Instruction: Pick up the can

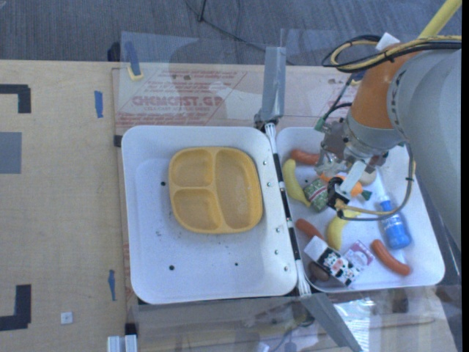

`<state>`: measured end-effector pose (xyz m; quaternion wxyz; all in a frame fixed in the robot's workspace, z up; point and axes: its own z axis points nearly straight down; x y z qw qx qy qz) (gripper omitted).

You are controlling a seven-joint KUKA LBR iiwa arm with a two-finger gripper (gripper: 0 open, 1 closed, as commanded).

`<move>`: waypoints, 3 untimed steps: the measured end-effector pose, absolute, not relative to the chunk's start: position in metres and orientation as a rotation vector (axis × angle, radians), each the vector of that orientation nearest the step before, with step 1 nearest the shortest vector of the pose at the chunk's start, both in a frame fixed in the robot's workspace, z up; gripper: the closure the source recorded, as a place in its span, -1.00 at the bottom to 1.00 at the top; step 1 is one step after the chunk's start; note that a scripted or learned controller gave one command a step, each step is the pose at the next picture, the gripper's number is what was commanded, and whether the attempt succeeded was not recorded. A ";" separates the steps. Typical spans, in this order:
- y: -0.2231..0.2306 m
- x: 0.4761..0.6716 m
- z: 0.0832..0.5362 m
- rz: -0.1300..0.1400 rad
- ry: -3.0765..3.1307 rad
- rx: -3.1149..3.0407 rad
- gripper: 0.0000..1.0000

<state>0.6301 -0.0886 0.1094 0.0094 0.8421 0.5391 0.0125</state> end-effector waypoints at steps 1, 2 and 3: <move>-0.051 0.600 0.207 -0.002 1.324 2.849 1.00; -0.051 0.600 0.207 -0.002 1.324 2.849 -1.00; 0.021 0.602 0.184 -0.006 1.258 2.882 -1.00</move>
